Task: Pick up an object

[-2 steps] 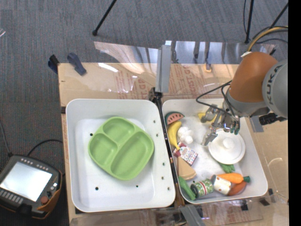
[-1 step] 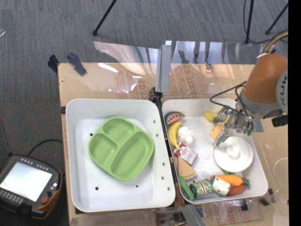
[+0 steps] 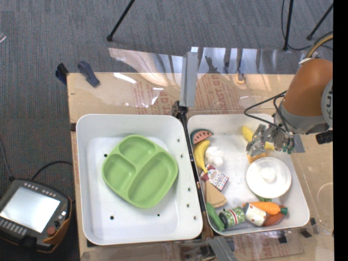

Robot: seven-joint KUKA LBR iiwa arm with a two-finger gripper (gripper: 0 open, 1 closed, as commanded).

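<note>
The pincer (image 3: 267, 140), its opening impossible to tell, hovers at the right bin's (image 3: 302, 197) one o'clock over a yellow toy (image 3: 248, 133); best descend straight, clearing the white plate (image 3: 268, 178).

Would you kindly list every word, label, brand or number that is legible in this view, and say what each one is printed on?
None can be read with confidence.
Red lettering on the cardboard backing behind the bins: large but mirrored by glare and cut off, not legible.
Label on the small can in the right bin: too small and blurred.
Red and white packet by the banana: print too small.
Pendant screen at lower left: blank glare.
</note>
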